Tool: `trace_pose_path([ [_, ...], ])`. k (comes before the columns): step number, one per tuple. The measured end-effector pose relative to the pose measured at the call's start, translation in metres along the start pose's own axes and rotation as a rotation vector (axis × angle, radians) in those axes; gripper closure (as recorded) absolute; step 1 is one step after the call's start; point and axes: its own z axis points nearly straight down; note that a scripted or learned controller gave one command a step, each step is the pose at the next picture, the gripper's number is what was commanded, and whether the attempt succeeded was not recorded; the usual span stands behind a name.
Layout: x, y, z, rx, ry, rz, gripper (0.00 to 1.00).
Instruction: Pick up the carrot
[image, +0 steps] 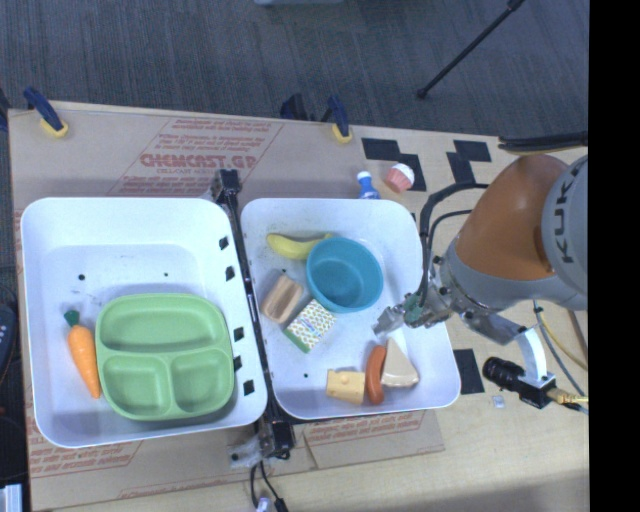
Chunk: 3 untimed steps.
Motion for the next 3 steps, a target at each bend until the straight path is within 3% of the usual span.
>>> trace_pose_path([
  [1,0.003,0.001,0.039,-0.003,-0.002,-0.380,1.00],
  [2,0.003,0.001,0.039,-0.004,-0.003,-0.380,0.00],
  [3,0.023,0.037,0.118,-0.004,0.000,-0.172,0.00],
])
